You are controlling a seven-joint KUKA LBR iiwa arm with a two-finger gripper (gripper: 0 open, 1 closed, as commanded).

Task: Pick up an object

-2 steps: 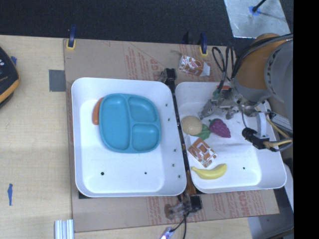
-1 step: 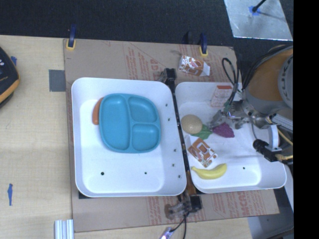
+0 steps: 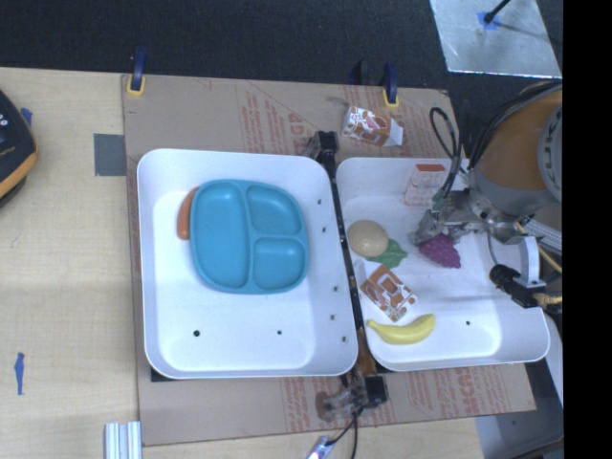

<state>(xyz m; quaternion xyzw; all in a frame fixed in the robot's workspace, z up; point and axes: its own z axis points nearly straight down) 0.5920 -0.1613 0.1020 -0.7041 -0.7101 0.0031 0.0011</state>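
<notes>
We record a bench carrying two shallow white bins side by side, and we place everything relative to the right-hand white bin (image 3: pixel 478 338). Inside it, near its middle, lies a small purple grape-like cluster (image 3: pixel 441 251), and the grey arm's two-finger gripper (image 3: pixel 435 226) sits directly over its upper edge; we cannot tell whether the pincer is apart or together, nor whether it touches the cluster. Toward the bin's left wall rests a round beige ball-shaped object (image 3: pixel 367 238), with a green leaf-shaped piece (image 3: pixel 390 253) touching its lower right. Below these lies a red-and-white printed packet (image 3: pixel 387 292), and near the bin's front wall a yellow plastic banana (image 3: pixel 403 329). At the back wall leans a white card with an orange stripe (image 3: pixel 422 184). Beyond the back rim, on the brown cardboard, sits a second red-and-white wrapper (image 3: pixel 372 127). To the left, the neighbouring white bin (image 3: pixel 239 347) holds a blue divided plastic plate (image 3: pixel 250 235) with an orange sausage-shaped item (image 3: pixel 184 215) tucked at its left edge.
</notes>
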